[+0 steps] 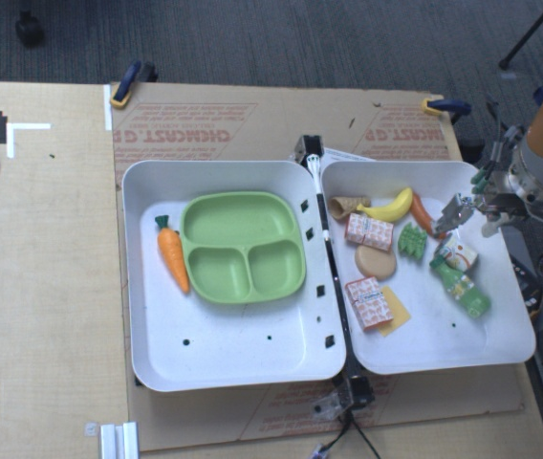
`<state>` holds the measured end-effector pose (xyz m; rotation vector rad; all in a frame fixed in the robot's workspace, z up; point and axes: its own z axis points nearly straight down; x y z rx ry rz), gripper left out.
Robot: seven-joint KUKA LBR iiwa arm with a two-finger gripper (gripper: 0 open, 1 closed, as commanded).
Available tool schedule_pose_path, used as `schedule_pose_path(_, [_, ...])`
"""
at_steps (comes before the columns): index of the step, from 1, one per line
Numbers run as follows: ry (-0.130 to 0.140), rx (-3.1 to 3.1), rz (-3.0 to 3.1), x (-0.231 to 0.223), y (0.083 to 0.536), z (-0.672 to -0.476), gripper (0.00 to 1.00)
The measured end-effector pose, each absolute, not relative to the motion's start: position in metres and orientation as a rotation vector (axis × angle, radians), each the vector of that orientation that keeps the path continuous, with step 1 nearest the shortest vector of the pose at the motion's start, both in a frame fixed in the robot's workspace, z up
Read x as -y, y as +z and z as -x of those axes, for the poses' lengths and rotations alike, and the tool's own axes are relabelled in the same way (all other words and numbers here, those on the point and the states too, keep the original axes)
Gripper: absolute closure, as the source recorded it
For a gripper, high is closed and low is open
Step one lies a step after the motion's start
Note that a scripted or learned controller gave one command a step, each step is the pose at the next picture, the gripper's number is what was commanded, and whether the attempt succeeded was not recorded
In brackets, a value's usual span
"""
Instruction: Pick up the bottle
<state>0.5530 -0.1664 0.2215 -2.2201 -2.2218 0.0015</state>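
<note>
The gripper (470, 214) hung over the far right part of the right bin (510, 347), and its two fingers stood spread apart with nothing between them. The green bottle (461, 277) lay on its side just near of the gripper, with its white label toward the far end. To do this step well, the fingers likely had to come straight down, one on each long side of the bottle, and squeeze at the middle. A green toy (412, 242) and a small carrot (422, 216) sat close on the left, so a wide reach might bump them.
</note>
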Motion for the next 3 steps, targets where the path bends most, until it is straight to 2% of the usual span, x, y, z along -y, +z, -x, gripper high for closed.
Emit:
schedule_pose_path(1, [0.000, 2.085, 2.350, 0.168, 0.092, -0.524, 0.00])
schedule_pose_path(2, [-0.001, 2.083, 2.353, 0.169, 0.102, -0.525, 1.00])
schedule_pose_path(3, [0.000, 2.025, 2.402, 0.135, 0.206, -0.478, 1.00])
